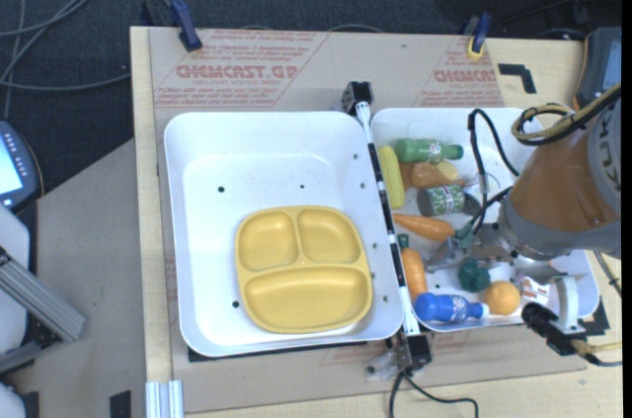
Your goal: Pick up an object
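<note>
While the arm (563, 189) is hanging low over the right bin (415, 122), its gripper (472, 253) is sitting among crowded toy food: carrot (423, 227) just left, dark green piece (474, 275) just below, orange ball (503, 298) and blue bottle (446, 309) near. Cannot tell the grip state, wrist is hiding it. Risk: packed items are likely getting nudged or two caught at once, or a round piece slipping out. Left bin is carrying the yellow tray (302, 268).

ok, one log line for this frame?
arm: over right bin | gripper: low among toys, grasp not visible | nearest: carrot, blue bottle | left bin: yellow tray
</note>
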